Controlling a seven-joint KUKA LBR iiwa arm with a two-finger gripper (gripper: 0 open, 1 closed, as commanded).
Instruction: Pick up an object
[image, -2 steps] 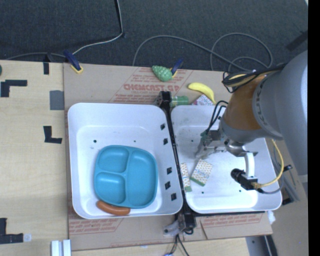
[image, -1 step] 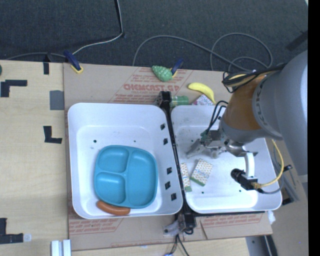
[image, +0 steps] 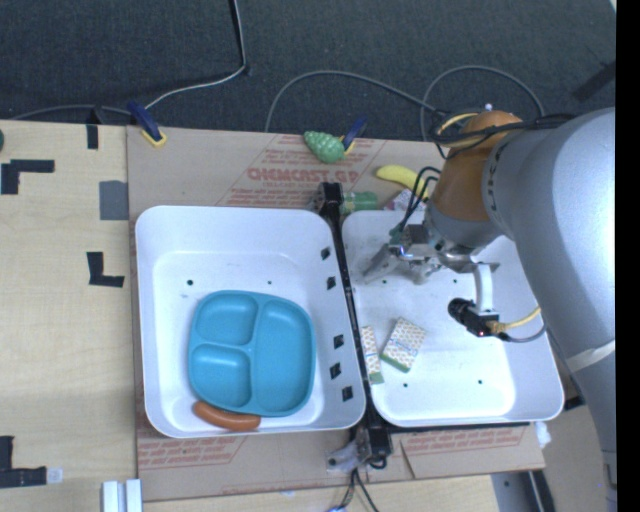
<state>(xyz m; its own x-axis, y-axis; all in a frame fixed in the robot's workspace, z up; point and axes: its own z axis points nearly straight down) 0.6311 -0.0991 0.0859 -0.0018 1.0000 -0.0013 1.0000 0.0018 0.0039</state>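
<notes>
My gripper (image: 398, 268) hangs low over the far left part of the right bin (image: 520, 395), open, with nothing between its fingers. Two small patterned blocks lie nearer the front of that bin: one (image: 403, 345) in the middle and a thinner one (image: 370, 353) against the divider wall. Both lie well in front of the gripper and apart from it. In the left bin (image: 165, 240) a blue divided plate (image: 252, 352) lies flat, with an orange sausage (image: 227, 417) against its front edge.
The grey arm (image: 565, 230) with its orange band (image: 475, 175) covers the right bin's right side. Behind the bins on the cardboard lie a green toy (image: 325, 145) and a yellow banana (image: 398, 177). Cables trail across the dark floor at the back.
</notes>
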